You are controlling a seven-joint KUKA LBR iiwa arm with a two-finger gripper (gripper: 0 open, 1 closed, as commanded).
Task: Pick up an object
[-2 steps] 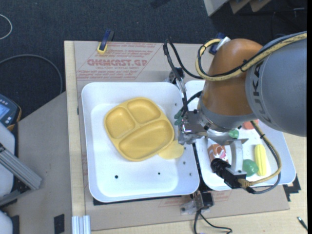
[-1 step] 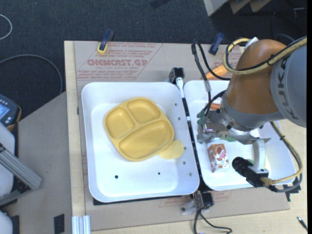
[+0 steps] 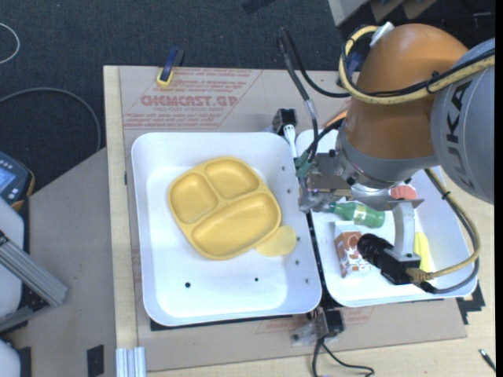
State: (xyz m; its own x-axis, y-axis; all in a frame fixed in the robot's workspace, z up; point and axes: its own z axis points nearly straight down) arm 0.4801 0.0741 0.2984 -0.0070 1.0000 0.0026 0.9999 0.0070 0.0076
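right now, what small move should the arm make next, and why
Probably nudge the gripper a little toward the green bottle, then descend. The gripper sits over the rim between the two bins, while the bottle lies on its side just inside the right bin, the nearest thing.

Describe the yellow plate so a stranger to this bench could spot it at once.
Look at the left white bin. Near its middle lies the yellow plate, the largest thing there. Its three compartments set it apart from the small, pale yellow disc at its lower right edge.
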